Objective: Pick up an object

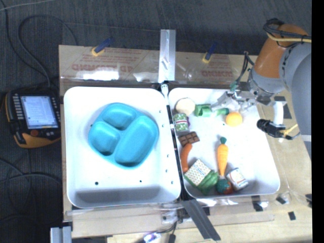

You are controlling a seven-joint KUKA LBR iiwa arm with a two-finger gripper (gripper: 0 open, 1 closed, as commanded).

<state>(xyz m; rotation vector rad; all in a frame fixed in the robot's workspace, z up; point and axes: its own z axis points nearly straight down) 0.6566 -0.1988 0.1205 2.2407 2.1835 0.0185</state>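
My gripper hangs low over the far part of the right bin, reaching in from the right. Just left of it lies a green bottle-shaped toy, and just below it a small orange ball. I see nothing lifted off the bin floor. A cream round item sits in the bin's far left corner. Nearer the front lie a small green-labelled can, a brown chocolate bar, an upright-lying carrot and a second orange piece.
A blue three-part plate fills the middle of the left bin. At the right bin's front edge sit a printed box, a green pepper and a small tin. A handheld pendant lies left of the bench.
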